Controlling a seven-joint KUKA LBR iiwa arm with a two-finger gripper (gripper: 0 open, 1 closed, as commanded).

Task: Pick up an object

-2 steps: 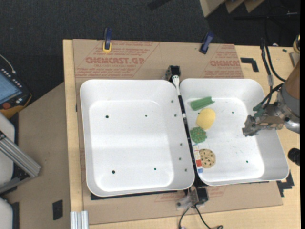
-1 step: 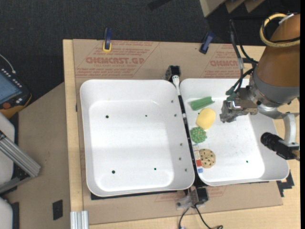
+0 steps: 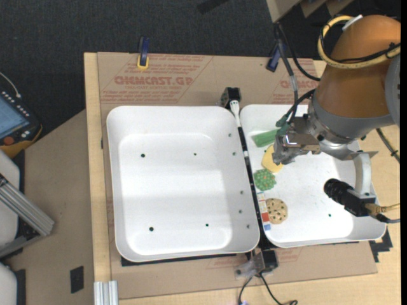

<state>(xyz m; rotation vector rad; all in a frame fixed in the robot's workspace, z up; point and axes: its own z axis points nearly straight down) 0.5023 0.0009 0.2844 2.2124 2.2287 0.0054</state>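
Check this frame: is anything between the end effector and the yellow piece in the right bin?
Nothing visible is. The end effector sits right above the yellow piece, at its upper edge. The green strip lies above-left, the green lump and cookie below, all off to the side.

The floor [image 3: 127,11] is dark carpet with a fine speckle, covering the top and left of the camera view. On it stands a table [image 3: 82,170] with a light tan top. A brown cardboard sheet [image 3: 165,75] printed with red lettering lies flat over the table. A blue and yellow clamp [image 3: 144,53] pins the sheet at its far edge, and a second blue clamp [image 3: 274,60] sits further right. At the left edge is a device with a blue screen [image 3: 11,116], with a ribbed metal rail [image 3: 22,205] below it. Light falls evenly, with soft shadows.
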